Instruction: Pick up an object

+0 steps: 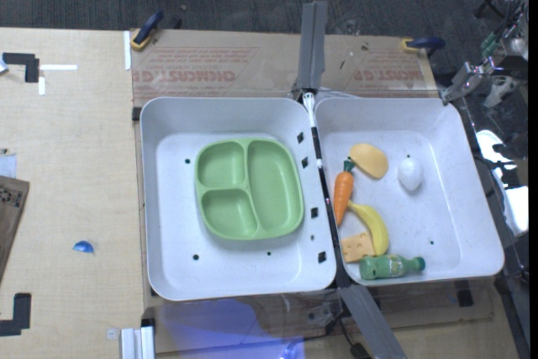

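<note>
Two bins (160, 181): left holds a green tray (250, 189), right toy food (370, 214); gripper's state can't be told.

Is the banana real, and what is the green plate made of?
The banana looks like toy plastic: even yellow, smooth, slightly shiny, though real fruit can't be ruled out. The green divided plate looks like moulded matte plastic: one flat colour, rounded compartment ridges, soft sheen.

Two white bins (168, 181) are seen on a tan bench (67, 181). A light green tray (250, 189) is seen in the left one. In the right bin, an orange carrot (342, 193) with a green top, a yellow banana (373, 227), a white egg (409, 174) and a green bottle (388, 266) are seen.
</note>
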Robot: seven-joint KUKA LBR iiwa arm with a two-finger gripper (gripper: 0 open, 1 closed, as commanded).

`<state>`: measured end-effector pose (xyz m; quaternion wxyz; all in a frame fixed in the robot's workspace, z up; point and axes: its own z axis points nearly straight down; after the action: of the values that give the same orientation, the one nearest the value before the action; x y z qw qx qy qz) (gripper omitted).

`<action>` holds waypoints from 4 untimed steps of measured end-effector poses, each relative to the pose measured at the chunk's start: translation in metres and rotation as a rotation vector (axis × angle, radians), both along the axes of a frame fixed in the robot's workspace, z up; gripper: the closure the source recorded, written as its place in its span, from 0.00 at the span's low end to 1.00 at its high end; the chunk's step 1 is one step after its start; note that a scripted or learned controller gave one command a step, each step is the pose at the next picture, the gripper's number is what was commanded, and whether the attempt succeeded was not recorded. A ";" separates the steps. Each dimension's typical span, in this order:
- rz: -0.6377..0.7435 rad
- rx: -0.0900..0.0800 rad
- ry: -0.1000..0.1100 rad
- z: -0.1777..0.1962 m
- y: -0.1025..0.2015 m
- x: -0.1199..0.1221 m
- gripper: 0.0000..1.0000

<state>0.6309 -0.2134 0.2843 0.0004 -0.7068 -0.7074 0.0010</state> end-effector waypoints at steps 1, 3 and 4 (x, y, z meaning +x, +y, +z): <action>0.288 0.000 -0.002 -0.162 0.028 0.020 0.00; 0.163 -0.001 -0.001 0.054 -0.004 0.006 0.00; 0.036 -0.001 -0.001 0.118 -0.009 -0.006 0.00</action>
<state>0.6245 -0.2223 0.4021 -0.0004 -0.6939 -0.7201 0.0010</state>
